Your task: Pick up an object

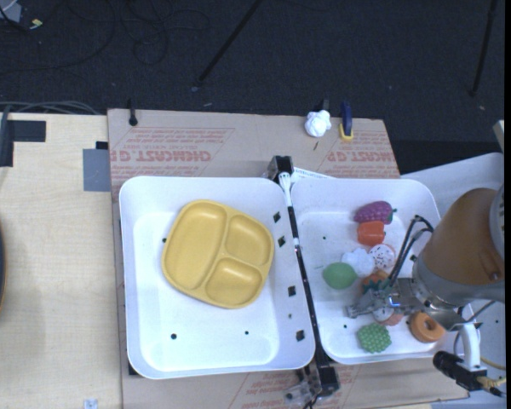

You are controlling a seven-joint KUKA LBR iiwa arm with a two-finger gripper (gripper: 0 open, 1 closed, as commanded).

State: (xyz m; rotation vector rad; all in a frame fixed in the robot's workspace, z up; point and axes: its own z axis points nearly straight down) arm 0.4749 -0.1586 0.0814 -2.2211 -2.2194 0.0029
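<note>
The right bin holds several small toys. A purple grape bunch lies at the back with a red-orange piece just in front of it. Below them are a white lump, a round white-and-red patterned piece and a green ball. Near the front rim lie a green textured piece and an orange ring. My gripper is low in this bin, between the green ball and the green textured piece. Its metal tip points left. The arm hides whatever lies under it.
A yellow three-compartment plate lies in the left bin. A black divider rail runs between the bins. On the cardboard behind them sit a white crumpled thing and a blue-yellow tool.
</note>
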